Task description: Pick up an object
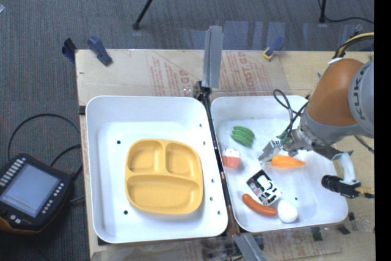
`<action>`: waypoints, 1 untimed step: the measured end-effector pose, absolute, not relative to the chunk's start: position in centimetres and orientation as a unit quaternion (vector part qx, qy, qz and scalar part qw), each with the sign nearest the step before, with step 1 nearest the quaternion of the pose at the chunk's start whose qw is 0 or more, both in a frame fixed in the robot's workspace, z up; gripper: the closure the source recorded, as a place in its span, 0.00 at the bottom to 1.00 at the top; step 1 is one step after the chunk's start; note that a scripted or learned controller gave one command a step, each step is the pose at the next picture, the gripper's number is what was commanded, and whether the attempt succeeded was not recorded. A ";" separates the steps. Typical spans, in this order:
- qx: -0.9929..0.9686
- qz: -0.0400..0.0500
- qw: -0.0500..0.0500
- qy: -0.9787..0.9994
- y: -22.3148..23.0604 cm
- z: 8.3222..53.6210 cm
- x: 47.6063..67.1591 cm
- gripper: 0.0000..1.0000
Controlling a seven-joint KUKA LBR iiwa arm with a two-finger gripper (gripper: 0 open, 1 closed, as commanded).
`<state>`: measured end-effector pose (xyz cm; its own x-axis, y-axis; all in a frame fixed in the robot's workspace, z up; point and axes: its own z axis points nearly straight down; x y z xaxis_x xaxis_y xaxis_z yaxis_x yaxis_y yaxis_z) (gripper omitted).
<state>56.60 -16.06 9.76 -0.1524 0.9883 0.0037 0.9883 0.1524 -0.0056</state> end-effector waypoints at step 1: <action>-0.653 0.003 0.008 -0.757 -16.1 10.3 56.4 1.00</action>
<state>56.38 -16.09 10.27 -0.1475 0.9890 0.0083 0.9889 0.1476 -0.0143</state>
